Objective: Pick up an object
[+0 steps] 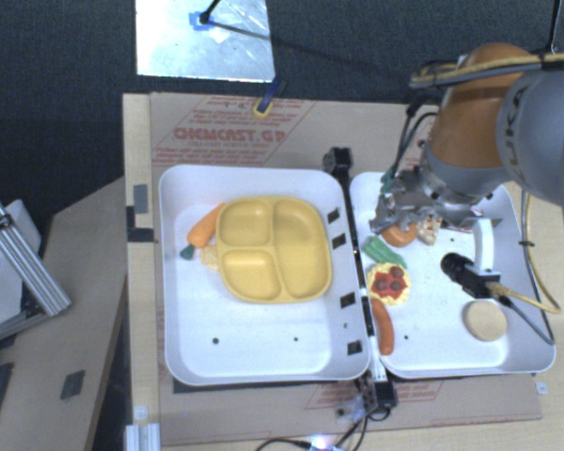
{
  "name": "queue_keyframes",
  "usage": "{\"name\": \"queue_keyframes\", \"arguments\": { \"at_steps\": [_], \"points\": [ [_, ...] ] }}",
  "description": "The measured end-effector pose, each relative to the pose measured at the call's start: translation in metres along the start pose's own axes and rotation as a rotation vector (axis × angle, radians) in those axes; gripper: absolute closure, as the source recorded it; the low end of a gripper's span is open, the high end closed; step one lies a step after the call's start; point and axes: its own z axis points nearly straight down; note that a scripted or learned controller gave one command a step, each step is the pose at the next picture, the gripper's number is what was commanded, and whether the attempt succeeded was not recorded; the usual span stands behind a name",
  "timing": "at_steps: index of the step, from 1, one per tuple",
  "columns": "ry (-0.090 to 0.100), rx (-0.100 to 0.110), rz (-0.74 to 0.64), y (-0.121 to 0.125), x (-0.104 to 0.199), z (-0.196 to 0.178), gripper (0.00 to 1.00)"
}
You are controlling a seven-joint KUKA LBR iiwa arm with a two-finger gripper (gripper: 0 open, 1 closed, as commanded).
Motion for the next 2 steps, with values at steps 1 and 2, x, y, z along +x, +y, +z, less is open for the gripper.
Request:
{"name": "queue_keyframes", "arguments": {
  "at_steps": [1, 2],
  "points": [
    [-0.001, 0.002, 0.005, -0.007, -0.002, 0.002, 1.00],
    [0.000, 0.000, 0.000, -0.007, 0.007, -0.013, 1.00]
  ]
}}
